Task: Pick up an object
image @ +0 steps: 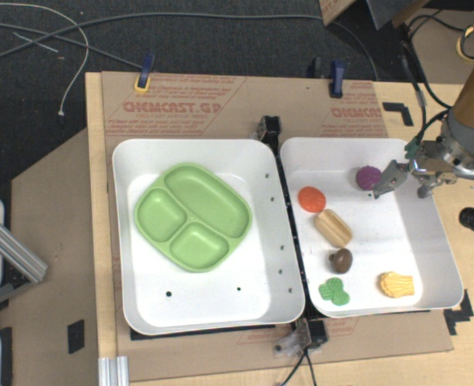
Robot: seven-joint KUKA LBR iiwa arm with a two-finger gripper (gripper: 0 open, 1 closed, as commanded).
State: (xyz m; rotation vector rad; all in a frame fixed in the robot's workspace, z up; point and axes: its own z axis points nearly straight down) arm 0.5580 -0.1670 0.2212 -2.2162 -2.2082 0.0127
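Two white bins (132,240), one green plate (193,215), five toy foods (333,232).

In the right-hand shallow white bin (430,240) lie five small things I might take. Nearest me, by the far wall, sits a small round purple toy fruit (369,176). Left of it, close to the bin's inner wall, lies a round orange-red toy fruit (311,199), and just beside that, nearly touching, a tan, stubby bread-like cylinder (333,228) lies on its side, slanting. Below it sits a small dark brown rounded piece (341,260), then a green, lobed, leafy toy vegetable (333,292) by the near edge. A yellow ridged piece (397,284) lies apart, to its right.
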